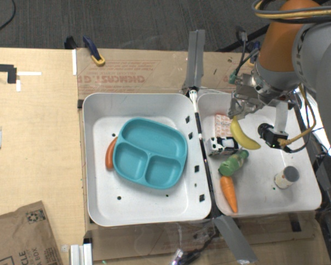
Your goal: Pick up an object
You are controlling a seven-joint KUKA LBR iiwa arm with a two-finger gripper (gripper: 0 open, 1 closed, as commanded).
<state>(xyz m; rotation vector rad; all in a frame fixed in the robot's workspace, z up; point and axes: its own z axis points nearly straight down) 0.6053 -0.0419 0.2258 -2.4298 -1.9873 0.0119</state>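
The pincer (pixel 238 110) hangs over the far part of the right bin (pixel 298 200), right above the top of the banana (pixel 244 137) as if lining up for it, though whether it's apart or together I cannot tell

Dark grey carpet floor (pixel 127 10) at far side. Light wood bench top (pixel 33 148) at left. Cardboard sheet (pixel 132 73) beyond bins. Cardboard box (pixel 19 239) near left corner. Black cable (pixel 5 7) far left.
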